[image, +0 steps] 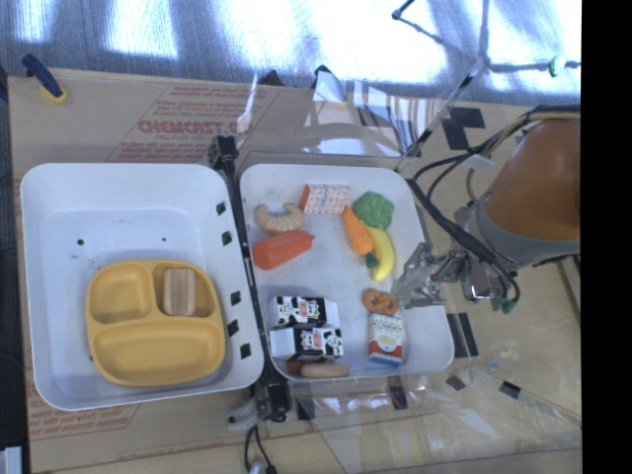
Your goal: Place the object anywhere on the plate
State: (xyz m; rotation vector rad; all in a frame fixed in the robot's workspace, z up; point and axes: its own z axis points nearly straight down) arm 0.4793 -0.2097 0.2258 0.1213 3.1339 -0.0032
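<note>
A yellow divided plate (pixel 153 349) lies in the left bin (pixel 59 205). A tan block (pixel 179 290) rests in the plate's small upper right compartment. My gripper (pixel 419 278) hovers over the right rim of the right bin (pixel 326 273), just right of a banana (pixel 383 256) and above a pretzel (pixel 379 301). I see nothing held in it. The orange-banded wrist (pixel 538 181) stands to its right.
The right bin also holds a carrot (pixel 356 231), a green leafy piece (pixel 373 208), a wafer pack (pixel 325 198), a croissant (pixel 279 216), a red sausage (pixel 282 250), two cow-print cartons (pixel 308 326), a juice carton (pixel 386 338) and a bun (pixel 321 369). Cables (pixel 444 215) trail beside the wrist.
</note>
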